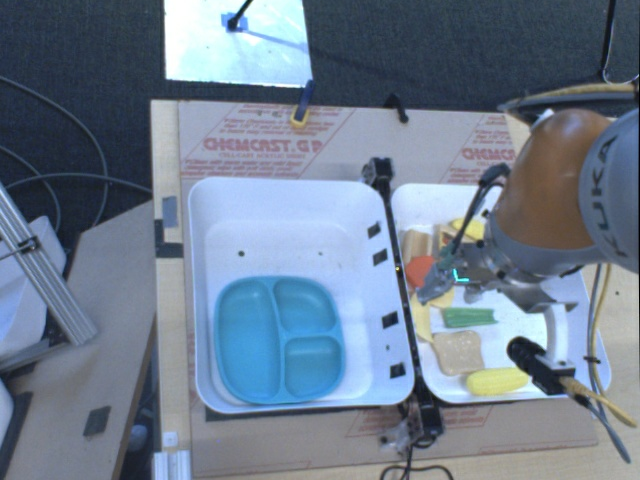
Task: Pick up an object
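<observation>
My gripper (437, 284) hangs low over the left part of the right bin (420, 200), under the grey and orange arm (560, 198). Just left of it lies a red toy piece (418, 267), and a tan block (417, 241) sits behind that. A green bean-like piece (468, 317) lies just right of and below the gripper. Toward the front are a slice of toy bread (458, 351) and a yellow corn cob (497, 380). A yellow piece (462, 230) peeks out beside the arm. Nothing visibly sits in the gripper.
The left bin (290, 208) holds a blue divided plate (280, 338). A black divider with clips (392, 268) runs between the bins. The arm hides the right bin's back right part. Cables and a black fitting (535, 363) hang over its front right corner.
</observation>
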Controlling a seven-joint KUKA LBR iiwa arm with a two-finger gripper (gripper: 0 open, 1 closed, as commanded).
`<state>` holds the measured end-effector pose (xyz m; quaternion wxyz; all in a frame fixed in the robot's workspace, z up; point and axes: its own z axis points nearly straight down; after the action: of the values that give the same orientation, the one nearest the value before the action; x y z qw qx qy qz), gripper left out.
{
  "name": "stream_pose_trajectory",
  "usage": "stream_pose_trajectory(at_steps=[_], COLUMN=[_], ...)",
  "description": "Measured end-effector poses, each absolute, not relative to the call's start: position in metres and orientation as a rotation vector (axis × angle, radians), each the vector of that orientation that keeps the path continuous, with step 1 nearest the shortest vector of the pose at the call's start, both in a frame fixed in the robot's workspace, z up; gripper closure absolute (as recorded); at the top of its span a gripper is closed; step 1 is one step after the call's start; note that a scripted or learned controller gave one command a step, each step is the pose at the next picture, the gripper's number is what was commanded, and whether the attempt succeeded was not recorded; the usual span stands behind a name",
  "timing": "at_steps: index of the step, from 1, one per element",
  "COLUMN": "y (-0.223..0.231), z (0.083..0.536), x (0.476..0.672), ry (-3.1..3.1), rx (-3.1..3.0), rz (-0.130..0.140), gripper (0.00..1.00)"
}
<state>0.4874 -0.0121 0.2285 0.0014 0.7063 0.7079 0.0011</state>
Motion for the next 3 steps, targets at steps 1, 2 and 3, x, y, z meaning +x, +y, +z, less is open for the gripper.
stream_pose_trajectory(at_steps=[1, 2, 3], y=[0.084, 0.155, 0.17], z=[0.182, 0.101, 0.095], x=[0.513, 0.496, 0.544], ry=[2.237, 2.198, 2.222], rx=[2.208, 2.218, 2.222], rz=[0.003, 0.016, -0.017], gripper=[0.0, 0.0, 0.0])
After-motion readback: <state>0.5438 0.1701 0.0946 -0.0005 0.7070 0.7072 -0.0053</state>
